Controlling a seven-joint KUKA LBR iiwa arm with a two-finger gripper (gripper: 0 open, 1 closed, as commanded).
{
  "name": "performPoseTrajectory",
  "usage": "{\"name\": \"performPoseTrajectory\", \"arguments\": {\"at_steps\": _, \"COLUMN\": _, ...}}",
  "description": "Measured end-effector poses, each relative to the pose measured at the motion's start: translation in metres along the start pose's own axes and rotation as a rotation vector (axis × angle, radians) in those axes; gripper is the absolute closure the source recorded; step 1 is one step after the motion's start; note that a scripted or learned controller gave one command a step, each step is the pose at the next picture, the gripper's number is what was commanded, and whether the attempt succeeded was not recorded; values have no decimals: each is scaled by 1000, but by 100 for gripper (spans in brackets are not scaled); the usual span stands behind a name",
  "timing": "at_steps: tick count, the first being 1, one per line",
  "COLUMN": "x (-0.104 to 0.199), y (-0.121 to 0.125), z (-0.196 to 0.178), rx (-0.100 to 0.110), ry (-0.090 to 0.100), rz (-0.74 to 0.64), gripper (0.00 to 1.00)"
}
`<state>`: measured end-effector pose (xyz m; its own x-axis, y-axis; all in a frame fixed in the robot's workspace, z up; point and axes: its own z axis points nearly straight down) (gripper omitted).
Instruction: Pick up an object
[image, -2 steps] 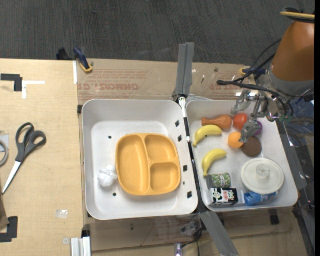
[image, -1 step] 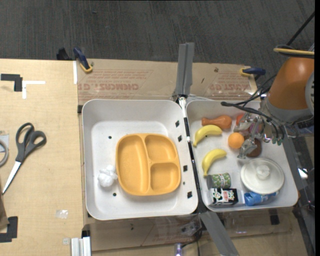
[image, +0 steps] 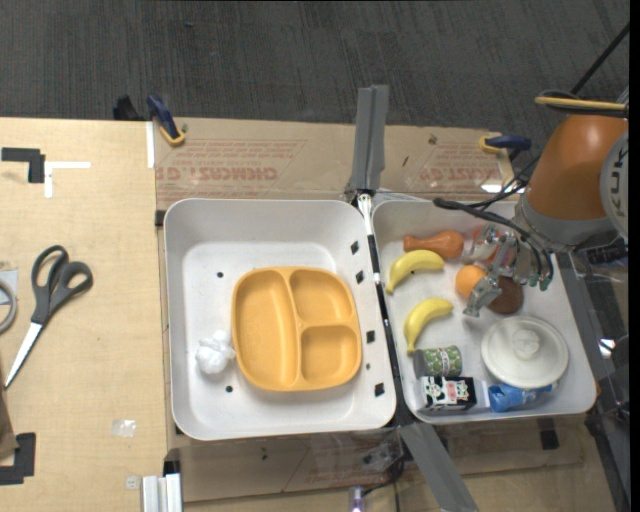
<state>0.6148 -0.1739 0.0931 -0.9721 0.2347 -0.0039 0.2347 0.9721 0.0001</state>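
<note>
Metal two-finger gripper (image: 497, 281) hangs low in the right bin, fingers (image: 484, 295) spread, holding nothing. A round orange fruit (image: 469, 281) sits touching them; centring over it before closing seems wise.

The gripper (image: 497, 278) hangs low in the right bin (image: 580, 400), over an orange (image: 468, 281) and a brown object (image: 507, 297). At its nine o'clock lie two bananas (image: 414, 265) and an orange drumstick toy (image: 436, 243); at six o'clock sits a white lidded bowl (image: 524, 351). The left bin (image: 190, 300) holds a yellow divided plate (image: 297, 327) with a white crumpled lump (image: 213, 352) at its eight o'clock. Scissors (image: 45, 300) lie on the bench.
</note>
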Motion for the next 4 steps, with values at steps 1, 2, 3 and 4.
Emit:
{"name": "performPoseTrajectory", "arguments": {"at_steps": 1, "x": -7, "y": 26, "z": 0, "rx": 0, "ry": -1, "rz": 79, "gripper": 0}}
{"name": "performPoseTrajectory", "arguments": {"at_steps": 2, "x": -9, "y": 27, "z": -11, "rx": 0, "ry": -7, "rz": 76, "gripper": 100}}
{"name": "performPoseTrajectory", "arguments": {"at_steps": 3, "x": 57, "y": 65, "z": 1, "rx": -1, "ry": 2, "rz": 74, "gripper": 100}}
{"name": "performPoseTrajectory", "arguments": {"at_steps": 4, "x": -27, "y": 36, "z": -224, "rx": 0, "ry": 1, "rz": 85, "gripper": 100}}
